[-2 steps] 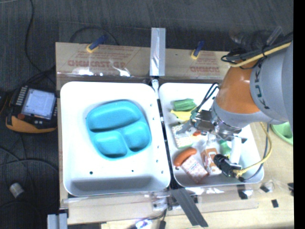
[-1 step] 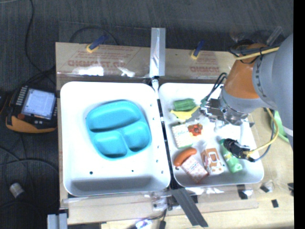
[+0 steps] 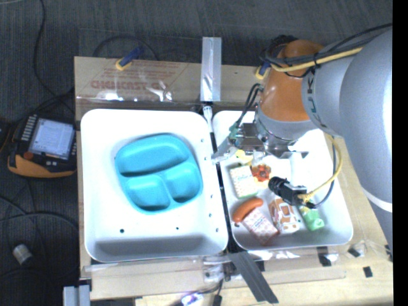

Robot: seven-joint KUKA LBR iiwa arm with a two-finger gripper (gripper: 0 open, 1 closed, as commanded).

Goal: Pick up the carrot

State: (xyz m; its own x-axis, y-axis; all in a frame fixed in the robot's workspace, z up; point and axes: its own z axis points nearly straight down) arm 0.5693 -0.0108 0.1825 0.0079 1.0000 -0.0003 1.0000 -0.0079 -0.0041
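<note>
In the right bin [image 3: 338, 171], close to its left wall, the gripper [image 3: 255, 159] hangs low over the clutter. The wrist body covers the fingers from above, so I cannot tell whether they are spread or pressed together, and nothing can be seen held between them. Above it the wrist rises nearly straight up into the orange band [image 3: 287, 97]. The thick grey arm [image 3: 363, 101] then sweeps away to the right side of the view, with yellow cable looped along it.

Just under the gripper's lower edge sits a small red-orange item [image 3: 259, 171], too small to name. Touching that item's left side is a pale square packet [image 3: 241, 181] with green dots. The carrot [image 3: 247, 208] (the task's thing) lies below that packet. It is a short orange piece, tilted, near the bin's left wall and apart from the gripper. Against its lower right end rests a pinkish packet [image 3: 258, 225], and beside that is a small printed carton [image 3: 285, 214] in orange and white. A green piece [image 3: 312, 220] lies just right of the carton.

The left bin [image 3: 102, 222] holds a blue divided tray [image 3: 159, 169] with three compartments, lying at a slant. Both bins sit on the table [image 3: 364, 244], with a sheet of cardboard [image 3: 140, 81] behind them. A handheld device with a screen [image 3: 48, 142] lies on the dark floor to the left.
</note>
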